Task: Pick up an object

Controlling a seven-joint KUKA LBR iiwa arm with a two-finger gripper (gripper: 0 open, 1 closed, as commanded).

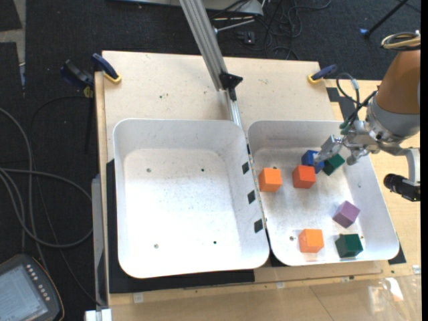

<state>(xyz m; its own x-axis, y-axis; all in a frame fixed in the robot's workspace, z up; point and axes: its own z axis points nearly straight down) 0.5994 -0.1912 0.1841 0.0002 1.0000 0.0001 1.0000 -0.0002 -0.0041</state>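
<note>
Gripper [332, 158] over right bin [383, 206], pinching dark green block [333, 164].
Blue block [309, 157] touching its left; red-orange cube [303, 176] just below-left.

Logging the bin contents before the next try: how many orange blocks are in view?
3, all in the right bin: one orange block near its left wall, a redder one just right of it, one at the front. Others may hide under the gripper.
</note>
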